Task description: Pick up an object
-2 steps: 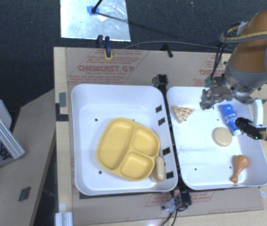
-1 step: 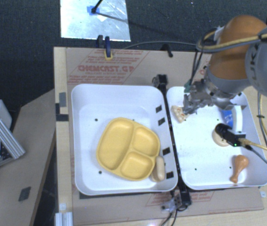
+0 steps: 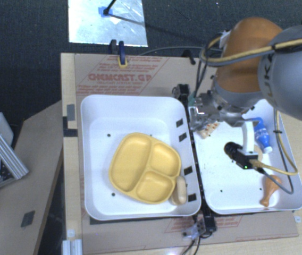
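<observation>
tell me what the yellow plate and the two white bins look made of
Plate: probably moulded plastic, one even yellow, rounded dividers, dull satin finish. Left bin and right bin: likely thin formed plastic, smooth white, rounded corners, faint sheen; the view cannot rule out coated metal.

I see a yellow three-compartment plate (image 3: 144, 168) lying flat, slightly turned. A pale tan roll (image 3: 179, 190) touches its lower right rim. Well to the plate's right lie a blue-and-white tube (image 3: 261, 137) and a tan drumstick-shaped piece (image 3: 269, 189).
</observation>
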`<state>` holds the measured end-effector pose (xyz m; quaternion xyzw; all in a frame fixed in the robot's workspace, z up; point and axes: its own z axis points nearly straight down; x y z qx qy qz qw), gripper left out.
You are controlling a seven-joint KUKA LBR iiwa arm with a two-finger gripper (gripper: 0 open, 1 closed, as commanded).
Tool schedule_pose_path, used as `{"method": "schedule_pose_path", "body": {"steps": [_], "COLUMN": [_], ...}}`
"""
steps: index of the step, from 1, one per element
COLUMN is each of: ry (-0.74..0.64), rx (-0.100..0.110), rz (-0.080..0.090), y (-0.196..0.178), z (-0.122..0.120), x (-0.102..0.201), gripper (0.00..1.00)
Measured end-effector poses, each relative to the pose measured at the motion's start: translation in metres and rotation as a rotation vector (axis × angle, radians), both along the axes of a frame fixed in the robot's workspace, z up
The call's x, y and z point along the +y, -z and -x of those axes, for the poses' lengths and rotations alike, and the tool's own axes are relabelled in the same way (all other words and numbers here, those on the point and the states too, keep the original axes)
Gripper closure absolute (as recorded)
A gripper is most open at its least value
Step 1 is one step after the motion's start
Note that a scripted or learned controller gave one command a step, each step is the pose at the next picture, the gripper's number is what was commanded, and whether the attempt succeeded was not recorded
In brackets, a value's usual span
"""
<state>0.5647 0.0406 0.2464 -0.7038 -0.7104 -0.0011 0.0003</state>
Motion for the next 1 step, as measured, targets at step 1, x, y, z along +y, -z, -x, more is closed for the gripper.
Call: {"method": "schedule_pose_path", "body": {"steps": [1], "ry": [-0.001], "rx": [0.001], "rz": [-0.001], "y": [-0.0032], "z": [0.0173], "x": [0.048], "gripper": [1.0]}}
